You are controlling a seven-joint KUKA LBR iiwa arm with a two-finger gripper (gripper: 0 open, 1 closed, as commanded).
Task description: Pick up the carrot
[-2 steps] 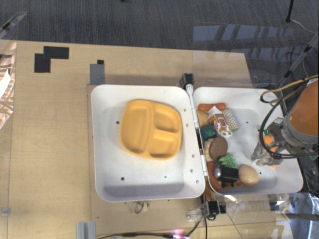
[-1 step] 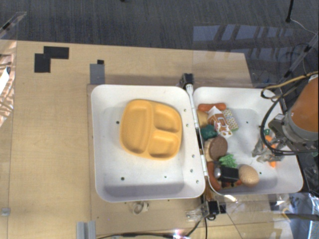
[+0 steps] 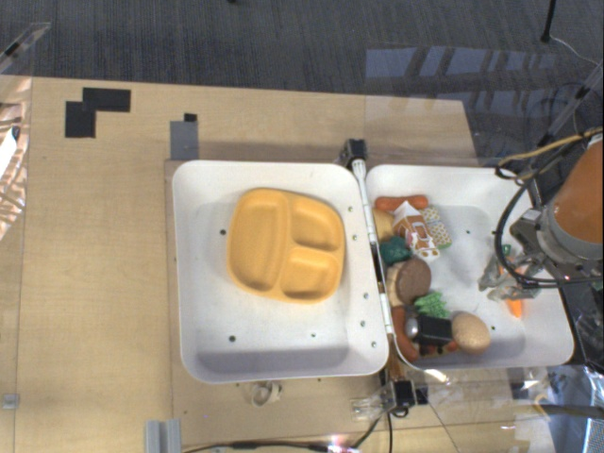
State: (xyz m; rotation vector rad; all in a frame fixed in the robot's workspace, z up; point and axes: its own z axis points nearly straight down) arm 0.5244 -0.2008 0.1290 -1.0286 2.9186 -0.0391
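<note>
The carrot [image 3: 515,306] lies near the right wall of the right bin [image 3: 472,182]. Only its small orange end shows, just below the gripper. A bit of green [image 3: 507,250] peeks out on the gripper's upper side; I cannot tell whether it belongs to the carrot. My gripper [image 3: 510,286] hangs low directly over the carrot's middle and hides it. The grey wrist and orange band [image 3: 578,206] sit above it at the right edge. Whether the carrot is held is not visible.
Toy foods crowd the right bin's left side: a sausage [image 3: 401,203], a patterned box [image 3: 422,229], a brown patty [image 3: 411,279], a green piece [image 3: 431,303], a black item [image 3: 434,328] and a beige egg shape [image 3: 470,331]. The left bin [image 3: 203,347] holds a yellow divided plate [image 3: 286,243].
</note>
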